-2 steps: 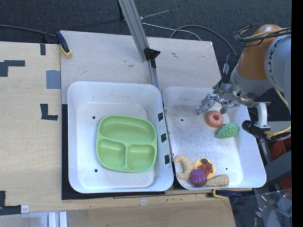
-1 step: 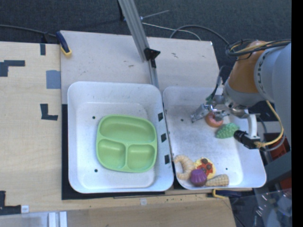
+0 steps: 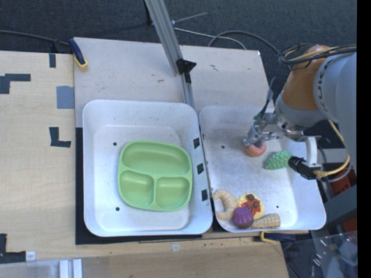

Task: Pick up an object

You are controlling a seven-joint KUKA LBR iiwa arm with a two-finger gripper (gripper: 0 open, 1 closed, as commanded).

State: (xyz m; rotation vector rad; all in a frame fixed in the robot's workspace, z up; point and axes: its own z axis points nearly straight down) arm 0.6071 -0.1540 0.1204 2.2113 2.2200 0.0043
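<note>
My gripper (image 3: 255, 139) is down in the right bin (image 3: 232, 172), right over a small orange-red toy fruit (image 3: 255, 150) that lies on the bin floor. The fruit's top is covered by the fingertips. A green leafy toy (image 3: 277, 160) lies just right of the fruit. At the bin's front edge sits a cluster of toys: a tan pretzel-like piece (image 3: 225, 201), a yellow piece with red spots (image 3: 251, 202), a purple fruit (image 3: 243, 216) and a tan cone (image 3: 265, 220).
The left bin (image 3: 98, 155) holds a green divided plate (image 3: 155, 175). A slanted metal pole (image 3: 168, 33) rises behind the bins, ending at a black clamp (image 3: 185, 66). The grey arm with its orange band (image 3: 301, 86) fills the right side above the right bin.
</note>
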